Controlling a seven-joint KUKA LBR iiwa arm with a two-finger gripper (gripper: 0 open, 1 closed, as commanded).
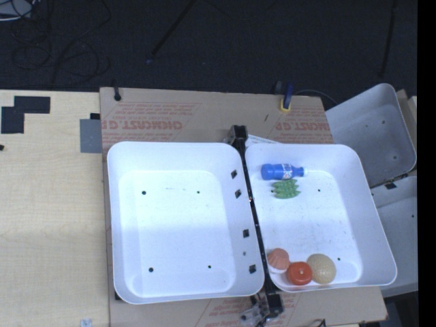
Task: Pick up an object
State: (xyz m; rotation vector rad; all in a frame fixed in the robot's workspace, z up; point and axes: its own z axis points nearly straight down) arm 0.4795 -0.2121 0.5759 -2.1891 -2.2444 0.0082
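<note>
Two white bins sit side by side on a sheet of brown cardboard [204,114] laid over the pale wooden bench [48,203]. The cardboard carries red printed lettering, upside down from this camera and too blurred to read with certainty.

The left bin [174,203] shows a bare floor. In the right bin [327,223], a blue bottle [283,172] with a white cap lies on its side near the far edge, cap towards the right; its label is too small to read. Just beside it, nearer the camera, lies a small green object [286,189]. At the near edge, towards the left corner, three round pieces cluster together: a peach ball [278,258], a red one [299,273] and a tan one [321,268].

The gripper's state cannot be told
</note>
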